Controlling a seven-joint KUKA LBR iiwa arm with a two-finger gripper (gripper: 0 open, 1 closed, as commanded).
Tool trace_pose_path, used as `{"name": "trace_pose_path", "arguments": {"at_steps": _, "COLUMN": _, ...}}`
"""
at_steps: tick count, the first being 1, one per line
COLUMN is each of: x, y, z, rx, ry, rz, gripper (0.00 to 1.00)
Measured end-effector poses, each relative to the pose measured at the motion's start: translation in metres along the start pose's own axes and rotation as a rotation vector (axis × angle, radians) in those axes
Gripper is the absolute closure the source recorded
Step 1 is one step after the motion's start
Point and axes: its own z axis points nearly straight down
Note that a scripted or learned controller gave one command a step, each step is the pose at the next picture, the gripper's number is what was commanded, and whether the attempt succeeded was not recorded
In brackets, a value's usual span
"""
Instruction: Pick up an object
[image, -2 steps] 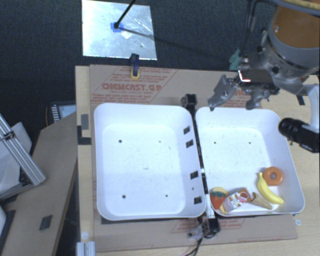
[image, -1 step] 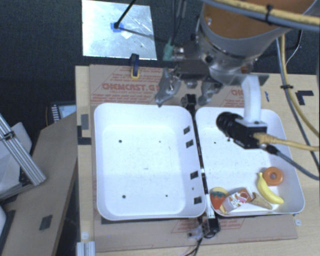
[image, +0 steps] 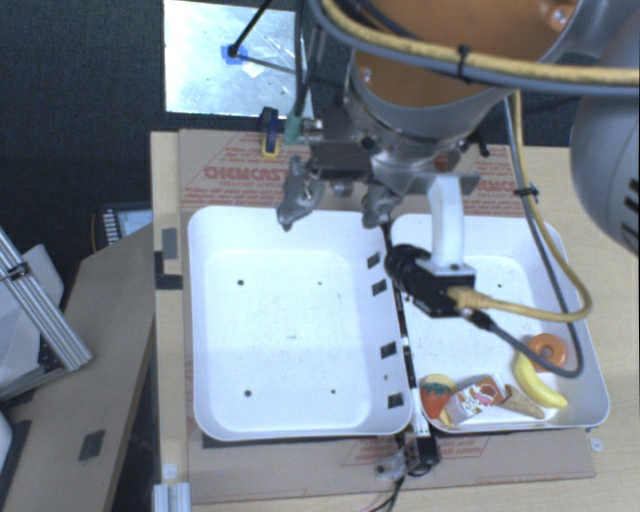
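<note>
The gripper (image: 331, 205) hung over the far edge of the left bin (image: 215, 400), near the divide between the two bins; its two fingers (image: 295, 205) stood apart with nothing between them. The things to be picked all lay in the near corner of the right bin (image: 590, 385): a banana (image: 536, 384) by the right wall; an orange ring (image: 547, 349) just beyond it; a tomato (image: 438, 395) near the middle divide; a red and white packet (image: 474, 398) between tomato and banana. A yellow cable (image: 520, 312) curved across the right bin.
</note>
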Motion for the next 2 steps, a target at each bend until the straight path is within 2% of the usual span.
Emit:
{"name": "trace_pose_path", "arguments": {"at_steps": 1, "x": -0.001, "y": 0.000, "z": -0.013, "rx": -0.004, "ry": 0.002, "rz": 0.000, "gripper": 1.00}}
{"name": "trace_pose_path", "arguments": {"at_steps": 2, "x": -0.057, "y": 0.000, "z": -0.023, "rx": -0.004, "ry": 0.000, "rz": 0.012, "gripper": 1.00}}
